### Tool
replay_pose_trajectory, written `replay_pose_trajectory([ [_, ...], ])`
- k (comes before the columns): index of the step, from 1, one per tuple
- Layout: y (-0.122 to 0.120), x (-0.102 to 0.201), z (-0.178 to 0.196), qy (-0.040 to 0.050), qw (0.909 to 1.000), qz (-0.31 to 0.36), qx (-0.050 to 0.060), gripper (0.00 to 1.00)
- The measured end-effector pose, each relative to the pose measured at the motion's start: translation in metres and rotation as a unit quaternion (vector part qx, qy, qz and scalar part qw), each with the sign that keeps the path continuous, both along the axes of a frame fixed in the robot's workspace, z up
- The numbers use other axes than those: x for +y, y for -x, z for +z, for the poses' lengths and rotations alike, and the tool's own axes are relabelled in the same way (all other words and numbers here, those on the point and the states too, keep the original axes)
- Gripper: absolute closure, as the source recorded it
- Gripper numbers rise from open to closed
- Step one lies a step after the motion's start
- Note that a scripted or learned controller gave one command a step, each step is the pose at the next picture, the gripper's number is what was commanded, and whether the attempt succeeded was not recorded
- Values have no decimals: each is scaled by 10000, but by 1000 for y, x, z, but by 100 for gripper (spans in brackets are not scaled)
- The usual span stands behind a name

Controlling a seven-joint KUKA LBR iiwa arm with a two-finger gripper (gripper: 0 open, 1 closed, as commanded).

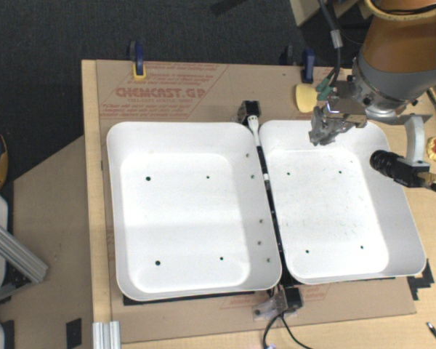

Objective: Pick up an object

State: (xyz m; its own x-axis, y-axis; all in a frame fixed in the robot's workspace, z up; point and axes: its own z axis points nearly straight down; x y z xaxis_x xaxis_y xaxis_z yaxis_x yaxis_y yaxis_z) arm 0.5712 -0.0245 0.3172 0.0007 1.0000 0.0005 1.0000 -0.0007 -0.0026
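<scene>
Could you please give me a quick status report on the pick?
Hand over the far edge of the right shallow white bin. Nothing seen between its fingers. Small pale yellow object on the brown board behind that bin.

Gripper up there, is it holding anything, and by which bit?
Nothing shows in the gripper; it hangs over the far edge of the right bin.

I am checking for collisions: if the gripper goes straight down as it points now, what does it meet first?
Probably the bare floor of the right bin near its back rim; the gripper hangs there, though its height is unclear.
</scene>
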Motion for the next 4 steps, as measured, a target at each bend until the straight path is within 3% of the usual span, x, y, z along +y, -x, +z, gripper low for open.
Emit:
replay_pose_trajectory([
  [1,-17,-12,15,5,10000,2,-33,100],
  [2,-8,-27,46,8,10000,-3,-42,100],
  [3,-32,18,-61,-6,10000,23,37,100],
  [4,-34,52,49,-5,10000,29,-80,100],
])
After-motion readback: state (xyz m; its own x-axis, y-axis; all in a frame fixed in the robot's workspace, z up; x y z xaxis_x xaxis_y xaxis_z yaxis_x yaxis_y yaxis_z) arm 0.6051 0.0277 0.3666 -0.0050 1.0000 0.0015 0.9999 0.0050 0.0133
